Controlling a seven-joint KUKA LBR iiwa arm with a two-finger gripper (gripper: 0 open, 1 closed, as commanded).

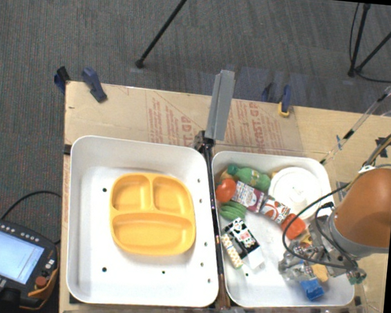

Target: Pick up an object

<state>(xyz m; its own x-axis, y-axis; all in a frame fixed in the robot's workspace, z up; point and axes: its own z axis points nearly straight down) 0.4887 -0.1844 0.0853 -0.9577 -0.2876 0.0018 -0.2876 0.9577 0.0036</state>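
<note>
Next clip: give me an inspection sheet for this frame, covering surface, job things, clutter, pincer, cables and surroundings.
Surface: wooden bench bearing the left bin and the right bin.
Job's things: yellow divided plate in the left bin; red-labelled bottle, green bottle, white lid, black-and-white carton and blue block in the right bin.
Clutter: nothing seen.
Pincer: pincer low over the right bin's near right corner; grip unclear.
Cables: black cables looping by the wrist.
Surroundings: grey carpet, tripod legs, handheld controller on the floor.

Robotics lab: teach pendant (7, 259), tripod legs (166, 24).
</note>
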